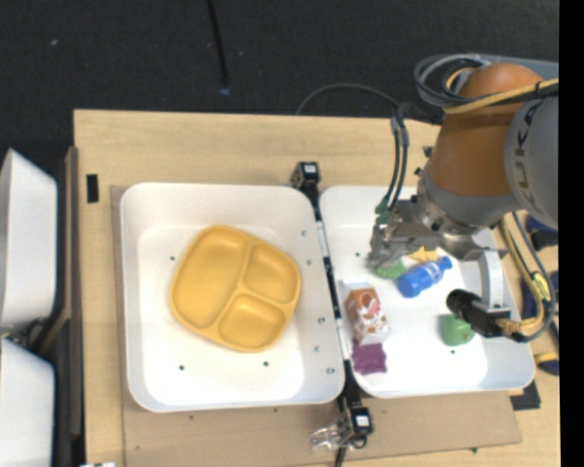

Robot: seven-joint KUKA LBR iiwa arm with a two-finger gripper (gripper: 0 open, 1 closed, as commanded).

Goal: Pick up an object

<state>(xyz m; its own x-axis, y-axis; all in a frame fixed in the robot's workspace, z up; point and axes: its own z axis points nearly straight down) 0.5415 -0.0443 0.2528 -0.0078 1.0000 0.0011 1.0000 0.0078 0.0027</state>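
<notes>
Gripper (387, 253) beside cylindrical blue bottle (421, 277)

both bins (136, 290) are white, on a pale wood bench (97, 144). the divided plate (236, 287) is yellow. in the other bin: a blue bottle (423, 277), a green piece (456, 332), a purple block (369, 359), a small pack (366, 313) in white, red and orange. the arm (477, 154) is grey with an orange band.
</notes>
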